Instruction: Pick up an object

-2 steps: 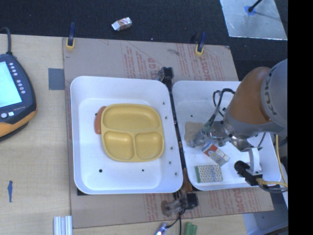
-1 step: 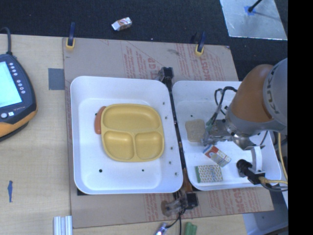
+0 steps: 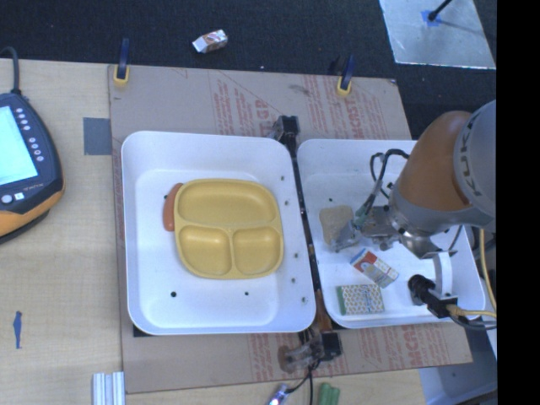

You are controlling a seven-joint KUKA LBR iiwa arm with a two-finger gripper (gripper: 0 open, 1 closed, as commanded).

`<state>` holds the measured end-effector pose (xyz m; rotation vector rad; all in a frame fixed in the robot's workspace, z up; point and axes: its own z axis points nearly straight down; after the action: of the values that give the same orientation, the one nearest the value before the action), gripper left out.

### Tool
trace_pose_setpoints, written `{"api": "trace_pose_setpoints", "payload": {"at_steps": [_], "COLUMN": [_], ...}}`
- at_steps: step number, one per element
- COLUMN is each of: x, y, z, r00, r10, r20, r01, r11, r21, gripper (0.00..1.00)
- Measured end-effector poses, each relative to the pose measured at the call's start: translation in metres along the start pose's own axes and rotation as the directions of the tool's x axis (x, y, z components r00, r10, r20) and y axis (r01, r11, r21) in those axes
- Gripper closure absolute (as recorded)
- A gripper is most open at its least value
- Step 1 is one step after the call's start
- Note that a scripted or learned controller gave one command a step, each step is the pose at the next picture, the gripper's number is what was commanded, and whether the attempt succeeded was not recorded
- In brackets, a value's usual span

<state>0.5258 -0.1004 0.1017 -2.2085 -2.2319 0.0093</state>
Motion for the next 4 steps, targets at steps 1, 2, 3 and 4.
{"api": "trace_pose_setpoints", "payload": {"at_steps": [1, 2, 3, 4], "x": [-0.003, 0.005, -0.013, -0.038], "y": [0.051, 0.073, -0.016, -0.049], "z": [0.008, 0.008, 0.008, 0.009], "r00": [1.000, 1.000, 1.000, 1.000], "r10": [0.007, 0.008, 0.005, 0.005], "r20": [-0.003, -0.004, -0.001, -0.002], "r01": [-0.007, -0.008, -0.005, -0.005], "r11": [1.000, 1.000, 1.000, 1.000], "r21": [-0.006, -0.006, -0.006, -0.007], "gripper": [0.00, 0.00, 0.00, 0.00]}}
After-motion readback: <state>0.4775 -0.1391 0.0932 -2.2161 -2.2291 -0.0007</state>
